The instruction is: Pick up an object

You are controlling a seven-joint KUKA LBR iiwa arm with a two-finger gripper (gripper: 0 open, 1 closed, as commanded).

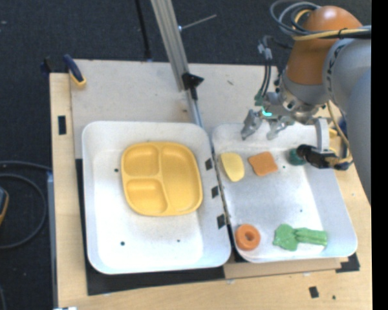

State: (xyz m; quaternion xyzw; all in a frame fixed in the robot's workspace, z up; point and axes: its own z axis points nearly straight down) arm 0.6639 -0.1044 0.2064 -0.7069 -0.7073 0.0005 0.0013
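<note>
Overhead, the gripper [264, 127] hung w/ fingers spread apart, nothing between them, over the far edge of the right bin [323, 192]. Inside that bin: pale yellow piece [232, 166] near the left wall, orange block [264, 164] just beside it, dark green item [297, 155] by the arm, orange ring [248, 237] and green toy [299, 237] at the near end. The left bin [103, 237] held a yellow divided plate [161, 177]. Both bins sat on the tabletop [116, 82].
</note>
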